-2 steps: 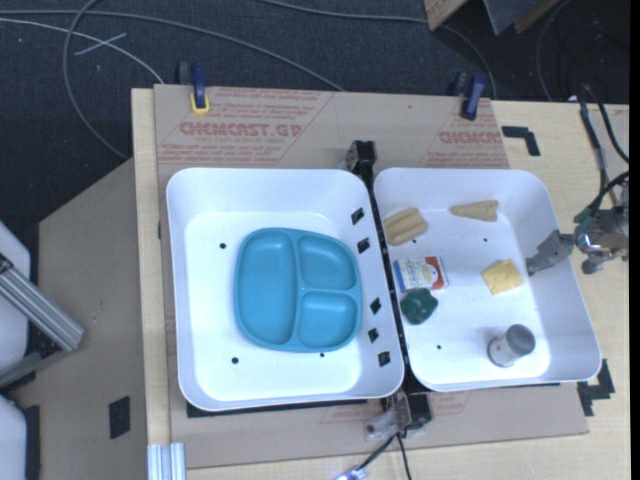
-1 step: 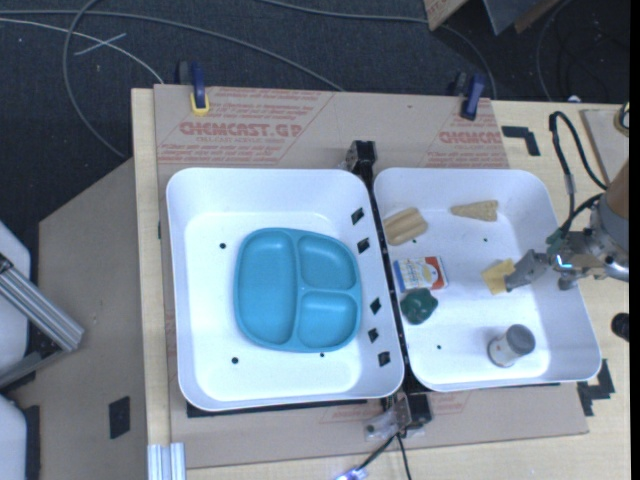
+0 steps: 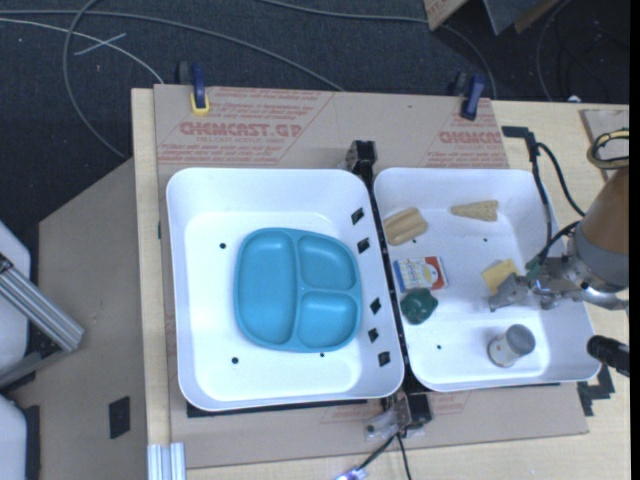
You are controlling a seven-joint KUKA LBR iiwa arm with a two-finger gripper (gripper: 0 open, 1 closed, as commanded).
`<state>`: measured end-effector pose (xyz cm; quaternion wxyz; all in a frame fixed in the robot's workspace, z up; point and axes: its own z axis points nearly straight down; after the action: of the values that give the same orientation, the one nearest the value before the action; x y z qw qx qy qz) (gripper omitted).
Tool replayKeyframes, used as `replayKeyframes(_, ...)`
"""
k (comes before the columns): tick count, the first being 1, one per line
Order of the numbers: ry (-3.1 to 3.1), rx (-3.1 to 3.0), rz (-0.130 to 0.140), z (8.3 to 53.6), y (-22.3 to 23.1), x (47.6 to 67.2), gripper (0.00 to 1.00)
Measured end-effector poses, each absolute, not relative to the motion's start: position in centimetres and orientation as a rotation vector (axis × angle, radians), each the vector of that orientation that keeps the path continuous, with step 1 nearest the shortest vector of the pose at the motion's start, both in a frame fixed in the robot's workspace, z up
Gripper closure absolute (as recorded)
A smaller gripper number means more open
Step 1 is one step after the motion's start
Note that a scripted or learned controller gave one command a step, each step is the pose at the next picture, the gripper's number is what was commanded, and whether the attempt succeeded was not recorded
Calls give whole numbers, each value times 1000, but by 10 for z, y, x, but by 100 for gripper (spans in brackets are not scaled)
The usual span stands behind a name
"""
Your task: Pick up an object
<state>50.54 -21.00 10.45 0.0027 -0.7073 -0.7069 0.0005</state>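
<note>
Gripper point(image 3: 512, 290): low in the right bin point(image 3: 455, 368); I cannot tell its opening.
Yellow block point(image 3: 498, 271): just beside the fingertips, perhaps touching; long axis slanted, upper end toward right.

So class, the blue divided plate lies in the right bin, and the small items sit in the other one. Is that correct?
Not quite. The camera view shows the blue divided plate in the left bin; the small items sit in the other one, the right bin.
</note>
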Motion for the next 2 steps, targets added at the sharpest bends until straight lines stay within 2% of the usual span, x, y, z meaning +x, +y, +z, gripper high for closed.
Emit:
replayKeyframes(1,-2219,-2218,1,84,-209,505,0)
replayKeyframes(2,-2220,-2220,-2,96,-210,506,100)
